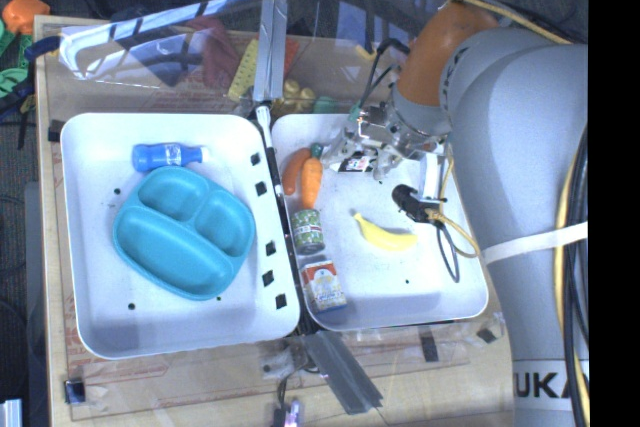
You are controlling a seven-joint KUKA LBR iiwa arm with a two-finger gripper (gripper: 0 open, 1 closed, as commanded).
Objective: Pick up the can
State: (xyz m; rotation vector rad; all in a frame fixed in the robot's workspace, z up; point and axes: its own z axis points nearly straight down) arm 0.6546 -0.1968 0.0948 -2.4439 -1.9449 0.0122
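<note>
Both bins (90, 315) are plain white. A bright blue divided plate (185, 232) and a blue bottle (166, 156) lie in the left one. In the right: an orange carrot (311, 179), a yellow banana (384, 233), a dark green can (307, 230) with a pale label, and a red-and-white carton (323, 285).

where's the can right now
In the camera view the can lies in the right bin, against its left wall, between the carrot above and the small carton below, left of the banana.
</note>
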